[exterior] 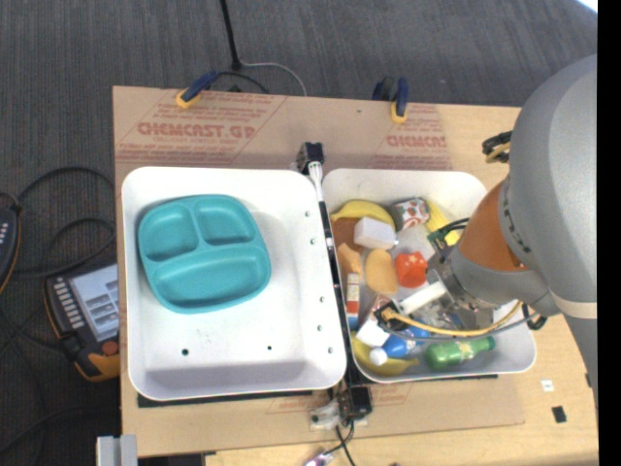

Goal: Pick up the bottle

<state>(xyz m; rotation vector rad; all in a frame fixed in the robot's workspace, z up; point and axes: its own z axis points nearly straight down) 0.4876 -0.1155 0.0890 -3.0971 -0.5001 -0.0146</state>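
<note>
Just left of jaws [419,304], bottle [415,252]

Red print on brown board [291,124] covering tabletop: "CHEMCAST GP" at upper left, above left bin. Same red print repeats at upper right near yellow clamp [399,113], partly cut off, probably "CHEMCAST" again. Small can [413,209] in right bin bears red-and-white label, too small to read. Handheld device [85,304] on floor at left shows screen, text illegible.
</note>
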